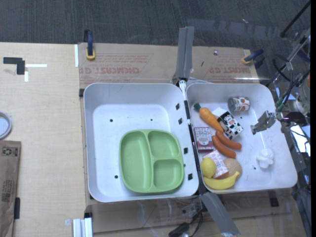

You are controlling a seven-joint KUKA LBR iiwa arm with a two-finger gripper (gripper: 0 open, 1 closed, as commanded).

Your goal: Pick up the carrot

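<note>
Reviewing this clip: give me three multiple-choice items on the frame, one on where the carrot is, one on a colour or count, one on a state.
1. Where does the carrot lie?
A. In the right bin
B. On the green tray
C. On the bench outside the bins

2. How many compartments has the green tray?
A. Two
B. Three
C. Five

3. How does the gripper stand to the carrot?
A. Clamped on it
B. Lifting it
C. Apart from it

Answers: 1 A, it lies near that bin's upper left corner; 2 B, one long section and two smaller ones; 3 C, bare bin floor and a spotted box separate them.
</note>
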